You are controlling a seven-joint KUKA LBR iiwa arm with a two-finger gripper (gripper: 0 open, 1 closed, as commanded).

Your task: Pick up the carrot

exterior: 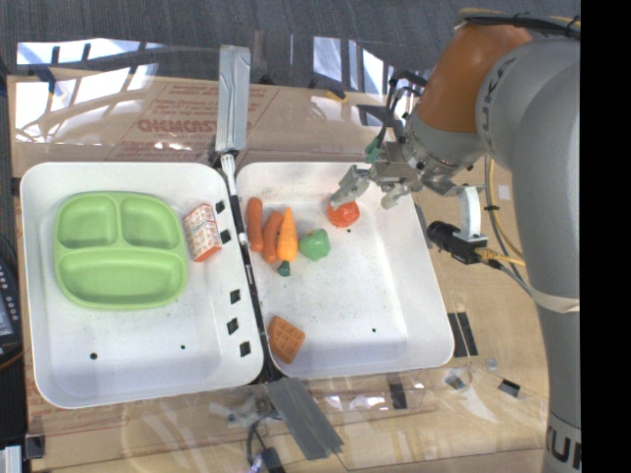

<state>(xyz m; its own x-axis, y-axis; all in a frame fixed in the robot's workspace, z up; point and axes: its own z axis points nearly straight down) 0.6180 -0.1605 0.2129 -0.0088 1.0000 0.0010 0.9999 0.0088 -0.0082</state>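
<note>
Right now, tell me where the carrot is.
The carrot lies in the right bin, near its left wall, touching the hot dog cluster on its left, with the green pepper just to its right.

Fixed overhead camera, slanted down on both bins (pixel 39 264).

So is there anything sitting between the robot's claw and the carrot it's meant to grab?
Yes. The gripper hangs over the right bin, just above a red tomato-like toy. The carrot lies further left, and a small green toy sits between it and the red one. A sausage lies on the carrot's far side.
</note>
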